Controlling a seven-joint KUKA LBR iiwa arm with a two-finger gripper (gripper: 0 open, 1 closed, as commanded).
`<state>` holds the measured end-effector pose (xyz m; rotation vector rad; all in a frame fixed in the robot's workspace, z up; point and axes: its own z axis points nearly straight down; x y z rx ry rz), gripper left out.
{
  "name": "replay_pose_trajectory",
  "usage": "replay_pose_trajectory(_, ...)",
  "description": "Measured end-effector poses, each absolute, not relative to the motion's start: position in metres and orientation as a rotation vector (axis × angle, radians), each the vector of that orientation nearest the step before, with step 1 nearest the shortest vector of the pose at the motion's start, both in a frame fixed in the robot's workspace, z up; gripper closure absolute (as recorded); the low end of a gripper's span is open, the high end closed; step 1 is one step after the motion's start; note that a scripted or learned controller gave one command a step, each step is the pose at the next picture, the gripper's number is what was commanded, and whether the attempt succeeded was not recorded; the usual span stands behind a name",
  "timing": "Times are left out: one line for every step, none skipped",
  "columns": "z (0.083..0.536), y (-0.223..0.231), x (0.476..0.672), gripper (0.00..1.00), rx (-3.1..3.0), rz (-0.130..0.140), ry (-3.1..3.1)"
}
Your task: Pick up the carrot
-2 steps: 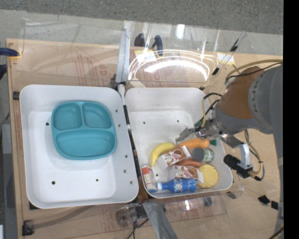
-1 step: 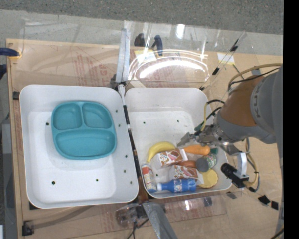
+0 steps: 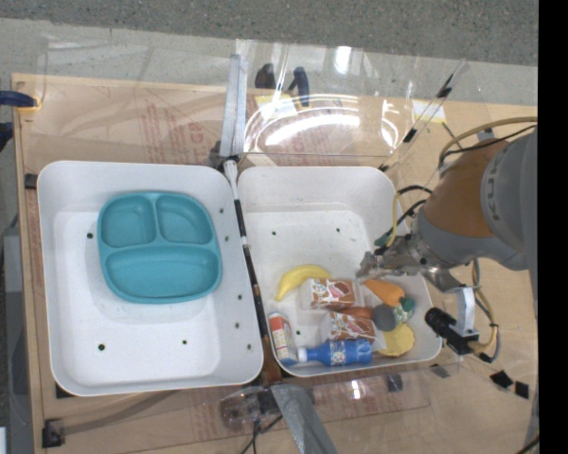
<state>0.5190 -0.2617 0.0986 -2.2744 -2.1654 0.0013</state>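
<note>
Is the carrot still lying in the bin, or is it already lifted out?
In the bin. The carrot lies in the right bin among other toys, with the tool just beside it.

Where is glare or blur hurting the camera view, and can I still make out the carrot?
Camera view: strong glare washes the clear plastic sheet behind the right bin; the gripper area is soft and dim; the carrot reads as a small orange blur beside it, edges indistinct; the teal plate is evenly lit.

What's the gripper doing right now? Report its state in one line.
Gripper: low in the right bin, right beside the carrot; whether it grips anything cannot be told from this view.
</note>
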Motion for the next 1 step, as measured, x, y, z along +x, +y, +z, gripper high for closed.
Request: replay_pose_trajectory(0.1819,-0.2317,0.5114,1.0,-2.089,0.0,-2.347)
